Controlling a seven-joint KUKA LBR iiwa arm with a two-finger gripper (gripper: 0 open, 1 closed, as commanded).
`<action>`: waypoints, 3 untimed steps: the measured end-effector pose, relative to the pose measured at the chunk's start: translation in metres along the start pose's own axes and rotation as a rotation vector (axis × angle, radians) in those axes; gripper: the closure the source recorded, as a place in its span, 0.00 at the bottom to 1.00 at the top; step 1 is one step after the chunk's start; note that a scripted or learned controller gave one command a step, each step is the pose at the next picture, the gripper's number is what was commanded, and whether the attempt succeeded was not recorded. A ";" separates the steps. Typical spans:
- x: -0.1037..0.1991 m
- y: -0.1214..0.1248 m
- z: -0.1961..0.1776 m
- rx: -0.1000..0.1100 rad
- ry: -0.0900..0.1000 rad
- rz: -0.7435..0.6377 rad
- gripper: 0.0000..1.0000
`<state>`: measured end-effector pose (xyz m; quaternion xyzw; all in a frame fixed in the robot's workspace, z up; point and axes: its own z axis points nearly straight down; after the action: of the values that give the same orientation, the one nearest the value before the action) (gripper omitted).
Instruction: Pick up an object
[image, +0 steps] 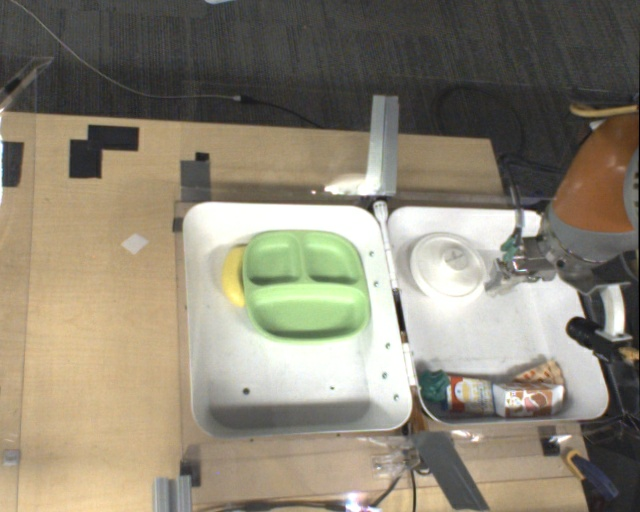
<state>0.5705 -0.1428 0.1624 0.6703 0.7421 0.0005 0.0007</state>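
Beside the gripper (508, 262), just to its left in the right bin (520, 330), sits a white bowl (447, 264); whether the gripper is spread cannot be told.

Two shallow white bins sit side by side on the table (100, 330). In the left bin (290, 395) a green divided tray (303, 283) lies toward the far side, with a yellow object (232, 277) partly tucked under its left edge. The right bin (500, 340) holds a white round lid-like dish (448, 264) near its far wall and a bottle (495, 396) lying on its side along the near wall. The gripper (515, 262) hangs just right of the dish, the arm's orange band (598, 185) above it.
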 end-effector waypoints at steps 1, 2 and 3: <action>0.000 0.000 0.000 0.000 0.000 0.000 0.00; -0.026 -0.006 -0.048 -0.001 -0.001 -0.046 0.00; 0.036 0.021 -0.070 -0.001 -0.001 -0.301 0.00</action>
<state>0.5881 -0.1047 0.2327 0.5515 0.8342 0.0007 0.0016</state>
